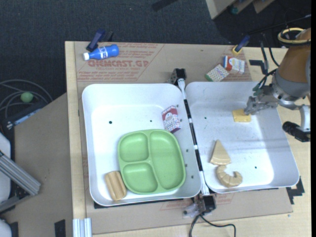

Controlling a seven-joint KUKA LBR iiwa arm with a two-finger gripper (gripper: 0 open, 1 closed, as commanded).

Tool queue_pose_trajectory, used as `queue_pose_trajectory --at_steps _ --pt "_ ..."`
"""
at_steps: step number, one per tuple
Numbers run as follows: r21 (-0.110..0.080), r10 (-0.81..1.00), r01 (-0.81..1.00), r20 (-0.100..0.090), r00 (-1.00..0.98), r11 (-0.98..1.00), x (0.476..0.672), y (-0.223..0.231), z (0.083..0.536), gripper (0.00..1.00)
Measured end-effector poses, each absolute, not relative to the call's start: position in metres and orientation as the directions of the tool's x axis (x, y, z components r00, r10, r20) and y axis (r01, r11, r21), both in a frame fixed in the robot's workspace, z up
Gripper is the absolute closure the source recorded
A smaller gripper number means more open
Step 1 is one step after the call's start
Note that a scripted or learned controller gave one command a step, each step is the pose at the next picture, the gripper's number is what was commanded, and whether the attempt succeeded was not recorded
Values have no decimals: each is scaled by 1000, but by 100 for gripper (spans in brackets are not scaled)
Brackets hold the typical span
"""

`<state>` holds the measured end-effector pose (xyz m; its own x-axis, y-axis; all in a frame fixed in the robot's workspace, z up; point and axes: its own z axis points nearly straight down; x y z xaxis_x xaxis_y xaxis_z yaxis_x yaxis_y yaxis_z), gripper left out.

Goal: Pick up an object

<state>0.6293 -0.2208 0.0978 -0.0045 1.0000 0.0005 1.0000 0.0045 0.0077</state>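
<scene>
End effector [252, 106] low in right bin [276, 172], just above yellow cheese block [241, 116].

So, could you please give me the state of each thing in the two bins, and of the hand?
hand: low in the right bin, just above the yellow block
yellow block: flat on the bin floor
wedge: lying flat
croissant: lying near the front wall
green tray: right way up, compartments bare
red carton: lying tilted, left bin
tan bread piece: lying beside the tray
</scene>
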Motion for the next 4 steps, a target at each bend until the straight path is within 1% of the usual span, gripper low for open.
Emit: queue_pose_trajectory --at_steps 1,2,3,4 --pt "6 1000 1000 -1 -2 2 616 -172 210 100" --pt "0 1000 1000 0 0 0 586 -170 240 100" --pt "-1 1000 1000 0 0 0 586 -169 239 0" --pt "-3 1000 1000 1 1 -1 621 -189 164 0"
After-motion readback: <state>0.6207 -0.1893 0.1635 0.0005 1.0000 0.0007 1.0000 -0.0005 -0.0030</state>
